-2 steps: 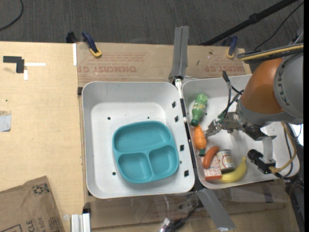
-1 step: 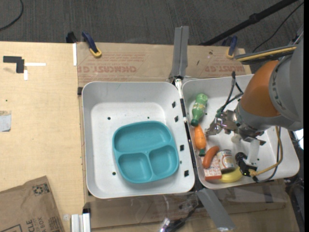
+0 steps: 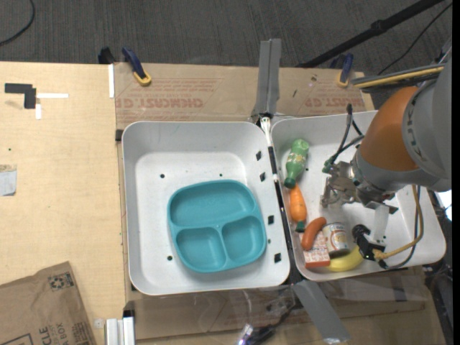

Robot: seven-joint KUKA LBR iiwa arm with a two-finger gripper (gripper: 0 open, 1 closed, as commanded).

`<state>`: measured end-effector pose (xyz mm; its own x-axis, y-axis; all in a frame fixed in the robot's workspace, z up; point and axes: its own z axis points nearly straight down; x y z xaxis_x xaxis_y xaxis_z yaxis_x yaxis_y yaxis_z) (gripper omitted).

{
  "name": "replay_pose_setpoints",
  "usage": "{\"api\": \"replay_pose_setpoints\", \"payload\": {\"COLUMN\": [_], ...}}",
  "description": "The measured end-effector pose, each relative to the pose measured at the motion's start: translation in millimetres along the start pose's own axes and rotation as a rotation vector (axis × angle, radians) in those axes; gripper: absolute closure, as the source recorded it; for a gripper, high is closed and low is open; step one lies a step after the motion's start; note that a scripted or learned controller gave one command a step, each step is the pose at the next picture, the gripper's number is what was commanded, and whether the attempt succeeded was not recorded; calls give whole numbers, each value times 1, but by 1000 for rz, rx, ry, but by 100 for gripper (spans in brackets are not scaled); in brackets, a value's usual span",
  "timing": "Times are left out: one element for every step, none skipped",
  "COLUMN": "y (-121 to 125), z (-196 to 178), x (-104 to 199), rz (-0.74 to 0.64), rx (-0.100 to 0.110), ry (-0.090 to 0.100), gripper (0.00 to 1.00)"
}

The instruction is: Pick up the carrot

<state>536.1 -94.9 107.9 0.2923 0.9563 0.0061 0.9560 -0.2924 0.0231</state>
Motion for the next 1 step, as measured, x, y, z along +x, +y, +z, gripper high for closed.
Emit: {"api": "replay_pose_setpoints", "payload": {"y": [15], "z": [3], "x": [-45], "rz": [11], "rx": [1], "ry": [15], "gripper": [100]}}
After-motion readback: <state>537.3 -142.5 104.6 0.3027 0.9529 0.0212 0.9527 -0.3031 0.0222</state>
